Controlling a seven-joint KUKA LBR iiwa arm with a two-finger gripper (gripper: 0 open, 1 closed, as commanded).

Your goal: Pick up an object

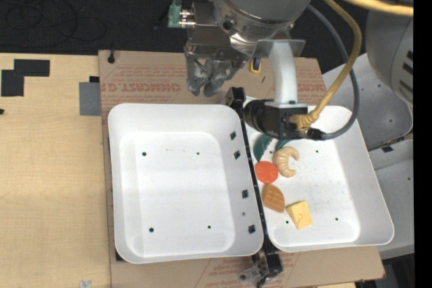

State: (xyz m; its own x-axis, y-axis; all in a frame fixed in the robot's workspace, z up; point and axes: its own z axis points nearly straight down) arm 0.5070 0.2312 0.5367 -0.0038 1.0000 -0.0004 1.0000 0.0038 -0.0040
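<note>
In the right bin (364,212), four small objects lie close together near its left wall: a pale croissant (287,160), an orange-red round piece (266,172) just left of it and touching or nearly so, a brown ridged piece (273,197) below that, and a yellow block (300,214) to the lower right, just beside the brown one. A bit of green (260,144) peeks out above the round piece, partly hidden. None of them is lifted; all rest on the bin floor. The left bin (121,212) sits alongside, sharing the dark clipped divider. The gripper (206,81) hangs above the cardboard behind the left bin's far rim, well apart from the objects; whether its fingers are spread or closed cannot be told, and nothing is seen between them. The bins stand on brown cardboard over a light wooden surface (47,179)
</note>
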